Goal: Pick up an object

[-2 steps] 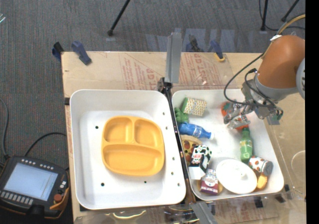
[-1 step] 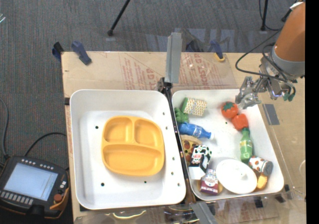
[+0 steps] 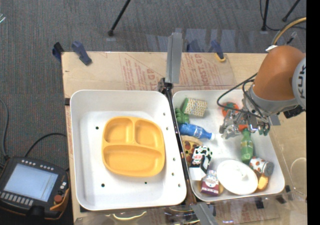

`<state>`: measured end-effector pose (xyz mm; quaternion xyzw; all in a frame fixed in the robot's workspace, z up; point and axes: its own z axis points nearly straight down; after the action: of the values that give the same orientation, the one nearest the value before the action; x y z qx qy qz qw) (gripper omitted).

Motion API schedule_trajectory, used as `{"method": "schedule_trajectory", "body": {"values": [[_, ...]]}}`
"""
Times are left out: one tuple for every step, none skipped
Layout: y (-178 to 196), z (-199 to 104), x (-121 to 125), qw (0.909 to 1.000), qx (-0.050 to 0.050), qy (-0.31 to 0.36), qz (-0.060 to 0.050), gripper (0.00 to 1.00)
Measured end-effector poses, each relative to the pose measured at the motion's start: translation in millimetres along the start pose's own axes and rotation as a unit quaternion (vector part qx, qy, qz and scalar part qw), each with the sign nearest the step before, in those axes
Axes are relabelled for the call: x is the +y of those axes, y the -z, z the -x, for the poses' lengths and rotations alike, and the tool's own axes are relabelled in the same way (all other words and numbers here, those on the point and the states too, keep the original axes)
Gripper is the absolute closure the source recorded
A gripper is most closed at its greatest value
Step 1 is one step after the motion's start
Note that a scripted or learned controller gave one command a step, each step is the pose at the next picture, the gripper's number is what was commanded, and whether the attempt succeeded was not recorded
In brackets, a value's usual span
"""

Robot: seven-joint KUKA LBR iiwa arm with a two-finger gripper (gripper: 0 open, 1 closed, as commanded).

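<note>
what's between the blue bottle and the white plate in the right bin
In the camera view, the black-and-white cow toy lies between the blue bottle and the white plate.

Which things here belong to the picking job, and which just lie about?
Job: gripper; right bin; its objects: blue bottle, green bottle, white plate, cow toy.

Lying about: left bin, yellow tray, pendant, blue clamp.

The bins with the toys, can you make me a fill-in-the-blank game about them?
1. The yellow tray lies in the ____ bin.
2. The blue bottle lies in the ____ bin.
3. The round plate is coloured ____.
4. The gripper hovers over the ____ bin.

Missing words: left, right, white, right
</note>
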<state>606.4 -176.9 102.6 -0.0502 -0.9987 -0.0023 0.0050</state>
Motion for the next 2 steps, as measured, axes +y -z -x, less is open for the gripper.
{"method": "schedule_trajectory", "body": {"values": [[-15.0, 17.5, -12.6, 0.9892, -0.006, -0.147, -0.001, 1.00], [-14.7, 11.6, -30.6, 0.9686, -0.005, -0.249, 0.000, 1.00]]}}
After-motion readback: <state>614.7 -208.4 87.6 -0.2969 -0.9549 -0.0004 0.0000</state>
